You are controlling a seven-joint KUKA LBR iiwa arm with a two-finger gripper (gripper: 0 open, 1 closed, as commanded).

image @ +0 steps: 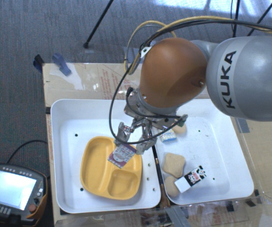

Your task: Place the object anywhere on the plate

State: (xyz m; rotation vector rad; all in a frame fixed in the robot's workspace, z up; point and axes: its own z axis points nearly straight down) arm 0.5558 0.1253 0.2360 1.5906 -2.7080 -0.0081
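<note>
Gripper [135, 140] pinches a small flat packet [122, 155] between its fingers, hanging over the yellow plate [98, 171] in the left bin [65, 122].

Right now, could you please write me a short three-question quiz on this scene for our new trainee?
1. True or false: the yellow divided plastic plate lies in the left white bin.
2. What does the two-finger gripper hold between its fingers? A) a small flat pink-and-white packet B) a metal spoon C) a green ball
3. Fill in: the small carton with a black-and-white cow print lies in the ____ white bin, beside a beige bread-like piece.

Key: 1 true; 2 A, the small flat pink-and-white packet, hanging over the plate; 3 right.
</note>
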